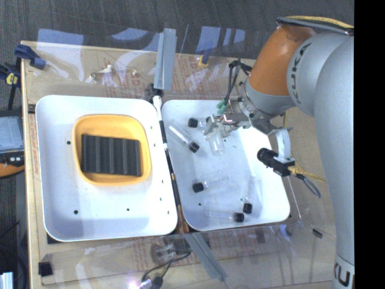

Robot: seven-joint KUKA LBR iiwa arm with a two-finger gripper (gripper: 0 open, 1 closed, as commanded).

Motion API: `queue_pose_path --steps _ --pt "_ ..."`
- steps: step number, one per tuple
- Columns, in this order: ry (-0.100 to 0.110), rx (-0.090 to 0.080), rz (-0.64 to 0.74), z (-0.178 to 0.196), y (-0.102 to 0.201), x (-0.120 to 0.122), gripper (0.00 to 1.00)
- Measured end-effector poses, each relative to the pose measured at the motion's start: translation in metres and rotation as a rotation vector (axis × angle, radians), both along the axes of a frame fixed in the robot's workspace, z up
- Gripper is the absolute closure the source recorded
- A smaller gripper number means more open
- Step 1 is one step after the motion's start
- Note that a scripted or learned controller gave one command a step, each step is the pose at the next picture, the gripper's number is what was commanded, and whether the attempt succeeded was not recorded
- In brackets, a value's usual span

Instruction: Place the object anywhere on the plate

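A yellow plate (109,126) with a dark ribbed insert (112,155) lies in the left bin (54,179). Several clear vials with black caps are scattered in the right bin (274,206): one (182,137) near the bin's left wall, a cap (192,123) at the upper left, one (198,187) near the middle, two (243,212) by the front wall. My gripper (218,127) hangs low over the upper middle of the right bin, among the vials. Its tip blends with clear plastic there, so I cannot make out anything held.
A divider ridge (167,161) separates the two bins. A metal bar (163,59) stands behind them. A black fitting with a yellow cable (275,160) sits at the right bin's right edge, beneath the arm (283,59).
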State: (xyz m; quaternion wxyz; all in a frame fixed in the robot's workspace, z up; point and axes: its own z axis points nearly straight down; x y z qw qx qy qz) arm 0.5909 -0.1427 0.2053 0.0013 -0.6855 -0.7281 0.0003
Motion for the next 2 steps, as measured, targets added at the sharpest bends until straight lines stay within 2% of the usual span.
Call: queue_pose_path --steps 1,2 --pt "-0.001 -0.001 0.166 0.025 0.067 0.019 1.0" --pt "0.003 0.0 0.248 -0.015 0.121 0.027 1.0"
